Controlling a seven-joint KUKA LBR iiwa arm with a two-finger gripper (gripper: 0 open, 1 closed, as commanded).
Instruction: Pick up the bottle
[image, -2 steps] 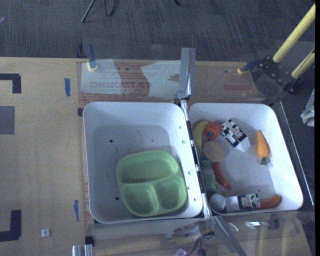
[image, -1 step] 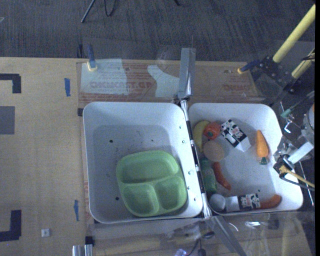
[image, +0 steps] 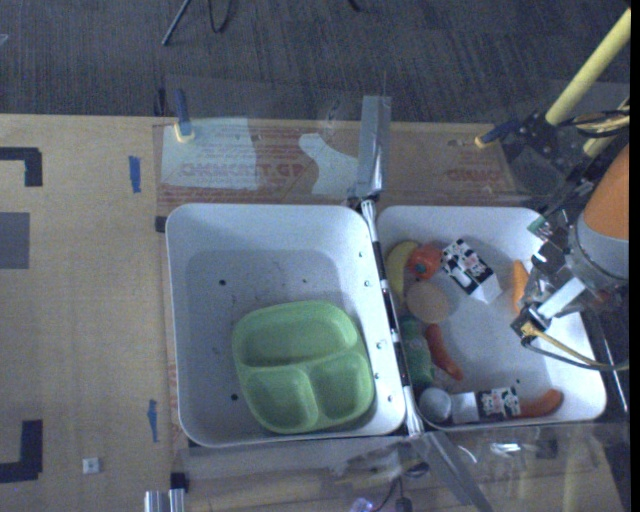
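Pale wooden bench (image: 80, 300) carries two shallow white plastic bins side by side. The left bin (image: 200, 230) holds a light green plastic tray (image: 300, 365) with three compartments, lying towards its near right corner. The right bin (image: 490, 350) holds a heap of small things, most of them along its left wall. The grey arm with its orange band (image: 605, 235) reaches in over this bin's right edge, with the gripper (image: 550, 270) above the right side; I cannot tell whether it is open or closed, and it holds nothing that I can see. The white plastic bottle with a black-and-white label (image: 470, 405) lies on its side along the near wall, well apart from the gripper. An orange carrot-shaped toy (image: 540, 403) touches its right end. A small cow-patterned carton (image: 468, 268) sits near the far wall, beside an orange-red rounded toy (image: 422, 262)
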